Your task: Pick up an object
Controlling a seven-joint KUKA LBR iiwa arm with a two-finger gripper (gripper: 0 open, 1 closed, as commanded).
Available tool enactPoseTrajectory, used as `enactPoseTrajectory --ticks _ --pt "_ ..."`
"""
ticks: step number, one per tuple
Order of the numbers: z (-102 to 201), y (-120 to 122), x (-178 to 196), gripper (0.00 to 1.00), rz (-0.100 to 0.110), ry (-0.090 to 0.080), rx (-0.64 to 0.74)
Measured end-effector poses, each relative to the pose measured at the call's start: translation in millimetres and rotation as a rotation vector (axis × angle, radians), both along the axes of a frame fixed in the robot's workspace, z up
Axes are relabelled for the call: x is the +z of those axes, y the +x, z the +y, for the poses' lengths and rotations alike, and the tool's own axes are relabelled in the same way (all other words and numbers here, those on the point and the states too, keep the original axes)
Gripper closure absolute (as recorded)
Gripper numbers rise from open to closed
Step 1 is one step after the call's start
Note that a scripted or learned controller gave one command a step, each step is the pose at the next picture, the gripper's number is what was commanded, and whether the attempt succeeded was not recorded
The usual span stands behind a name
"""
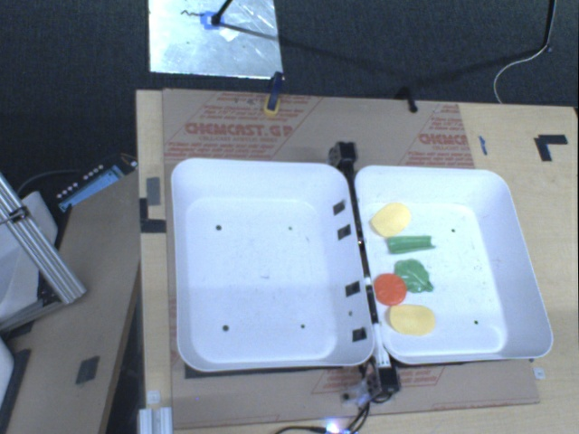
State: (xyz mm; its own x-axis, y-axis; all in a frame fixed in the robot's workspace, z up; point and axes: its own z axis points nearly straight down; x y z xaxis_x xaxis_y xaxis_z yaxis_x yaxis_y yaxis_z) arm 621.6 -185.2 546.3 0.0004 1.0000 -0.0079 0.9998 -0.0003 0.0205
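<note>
rt bin (507, 211) | 2 yellow pcs (391, 218), 2 green (410, 242), red disc (390, 288)

Of the rig hardware, two shallow white bins (262, 269) are seen, joined along the seam by black clips (344, 233); a thin black cable (362, 61) is routed beyond the bench (507, 134).

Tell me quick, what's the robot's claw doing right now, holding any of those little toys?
Gripper: its state cannot be told from this picture. All five toys lie loose in the right bin.
</note>
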Motion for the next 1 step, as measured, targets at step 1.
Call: enactPoseTrajectory --ticks 1 --pt "10.5 2.4 -189.4 1.0 0.033 0.011 0.002"
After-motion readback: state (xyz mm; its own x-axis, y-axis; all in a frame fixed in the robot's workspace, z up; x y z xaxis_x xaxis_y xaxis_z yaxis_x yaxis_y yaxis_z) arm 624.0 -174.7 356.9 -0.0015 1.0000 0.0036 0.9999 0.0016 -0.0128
